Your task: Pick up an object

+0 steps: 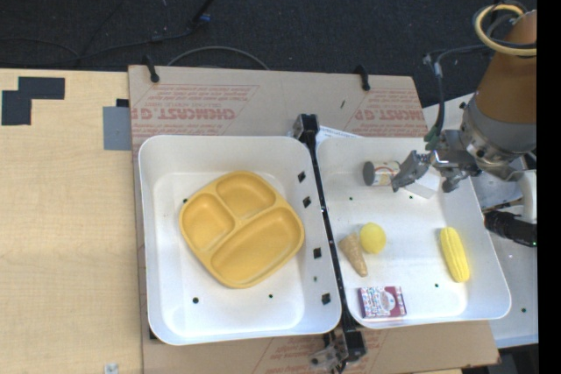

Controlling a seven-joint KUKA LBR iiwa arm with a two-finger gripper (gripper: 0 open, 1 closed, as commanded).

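The gripper (431, 173) is parked over the far side of the right bin (491, 306), fingers spread open with nothing held between them. A small grey cylinder (374, 173) is seen just left of it. Nearer are a yellow ball (373, 237), a cone (353, 253), a corn cob (453, 254) and a red-white packet (381, 302). A yellow divided plate (242, 228) is sat in the left bin (158, 320).

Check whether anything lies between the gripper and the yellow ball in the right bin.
Nothing visible does. The gripper hangs over the upper part of the right bin, and the yellow ball lies below and to the left of it across bare bin floor. The small grey object sits off that line, beside the gripper.
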